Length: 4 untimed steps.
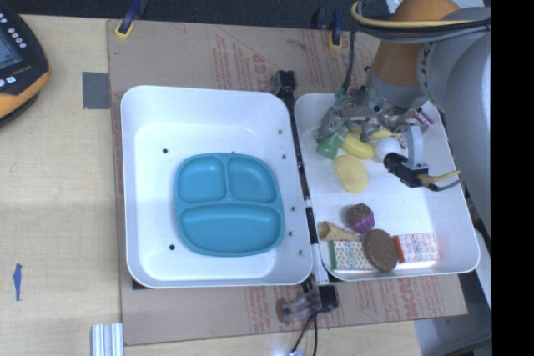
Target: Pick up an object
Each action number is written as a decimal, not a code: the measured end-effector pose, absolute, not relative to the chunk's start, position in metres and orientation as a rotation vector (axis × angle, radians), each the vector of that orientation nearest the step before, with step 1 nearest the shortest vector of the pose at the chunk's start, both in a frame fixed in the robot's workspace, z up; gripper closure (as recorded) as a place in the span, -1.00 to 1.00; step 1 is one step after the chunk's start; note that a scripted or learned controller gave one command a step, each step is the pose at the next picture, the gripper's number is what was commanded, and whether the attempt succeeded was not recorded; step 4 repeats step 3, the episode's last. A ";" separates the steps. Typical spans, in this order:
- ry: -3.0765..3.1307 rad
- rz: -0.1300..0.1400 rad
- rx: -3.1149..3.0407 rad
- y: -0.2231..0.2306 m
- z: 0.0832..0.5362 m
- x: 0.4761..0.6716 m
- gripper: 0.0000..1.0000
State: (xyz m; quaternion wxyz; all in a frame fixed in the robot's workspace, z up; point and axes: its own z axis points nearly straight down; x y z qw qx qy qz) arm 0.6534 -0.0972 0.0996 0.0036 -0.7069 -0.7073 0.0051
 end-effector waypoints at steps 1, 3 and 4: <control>-2.215 0.014 -2.216 -0.127 0.090 0.570 -1.00; -2.233 -0.007 -2.212 -0.063 0.215 0.548 1.00; -2.233 -0.007 -2.212 -0.063 0.215 0.548 1.00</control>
